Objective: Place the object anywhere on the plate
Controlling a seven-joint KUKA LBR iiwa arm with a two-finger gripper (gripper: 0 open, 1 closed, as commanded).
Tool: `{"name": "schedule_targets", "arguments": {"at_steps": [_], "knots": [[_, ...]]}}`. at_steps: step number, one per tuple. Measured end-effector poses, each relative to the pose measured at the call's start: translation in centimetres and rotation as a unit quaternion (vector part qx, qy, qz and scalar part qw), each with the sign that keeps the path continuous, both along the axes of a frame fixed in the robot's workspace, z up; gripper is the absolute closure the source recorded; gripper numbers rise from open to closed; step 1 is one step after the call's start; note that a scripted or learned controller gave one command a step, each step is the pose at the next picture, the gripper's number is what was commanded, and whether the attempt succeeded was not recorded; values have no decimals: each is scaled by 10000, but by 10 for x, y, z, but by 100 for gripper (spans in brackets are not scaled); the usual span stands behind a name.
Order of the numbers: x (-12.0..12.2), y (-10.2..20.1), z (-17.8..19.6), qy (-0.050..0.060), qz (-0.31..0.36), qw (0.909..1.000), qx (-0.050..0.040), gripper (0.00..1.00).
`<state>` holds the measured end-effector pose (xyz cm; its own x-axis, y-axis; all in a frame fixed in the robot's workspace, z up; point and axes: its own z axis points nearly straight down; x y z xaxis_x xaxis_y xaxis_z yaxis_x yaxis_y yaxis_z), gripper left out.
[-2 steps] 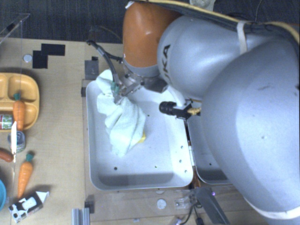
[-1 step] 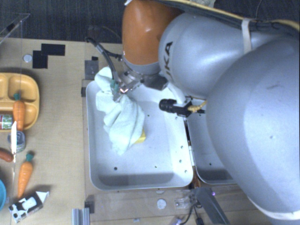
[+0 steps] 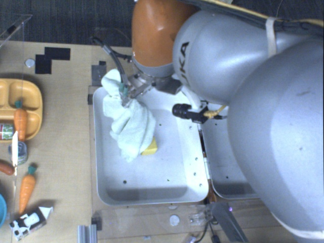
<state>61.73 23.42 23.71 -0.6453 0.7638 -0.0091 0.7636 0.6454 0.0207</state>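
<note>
A crumpled white cloth lies in the left white bin, toward its back left. Its folds are drawn up to a peak at my gripper, which is shut on the cloth's upper part. A small yellow object peeks out from under the cloth's lower right edge. The yellow divided plate sits on the bench at the far left, with a toy carrot on it. The arm's orange band and grey body hide the back right of the scene.
Left of the bin on the wooden bench lie a second carrot, a knife, a small can, a sausage and a cow-patterned carton. The right bin is mostly covered by the arm.
</note>
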Motion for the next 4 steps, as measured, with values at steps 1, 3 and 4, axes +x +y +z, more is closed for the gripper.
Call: {"name": "schedule_targets", "arguments": {"at_steps": [1, 3, 4], "knots": [[11, -8, -140, 55, 740, 9972, -22, 100], [52, -6, -62, 65, -594, 9982, -7, 100], [45, -5, -85, 95, -2734, 9618, 11, 100]]}}
